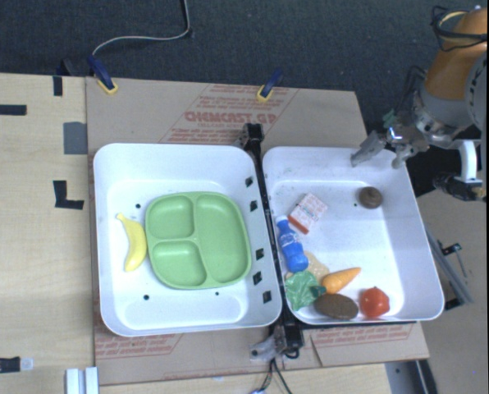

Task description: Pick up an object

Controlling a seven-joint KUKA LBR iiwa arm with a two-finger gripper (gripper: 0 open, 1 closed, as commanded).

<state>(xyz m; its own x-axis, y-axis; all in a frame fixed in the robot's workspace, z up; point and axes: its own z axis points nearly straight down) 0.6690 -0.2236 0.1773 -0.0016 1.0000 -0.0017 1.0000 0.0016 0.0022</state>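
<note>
Even, bright overhead light; white bins (pixel 335 195) nearly blown out, faint soft shadows inside their walls; dark floor beyond them underexposed; overall slightly soft, grainy.

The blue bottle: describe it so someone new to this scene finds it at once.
Look in the right bin, along its left wall beside the divider. The blue bottle lies on its side there, just below the red-and-white packet. It is the only blue item; its neighbours are green, orange and brown.

Dark carpet floor (pixel 310 23); cardboard sheet (pixel 220 113) on pale wooden bench (pixel 31 245).
</note>
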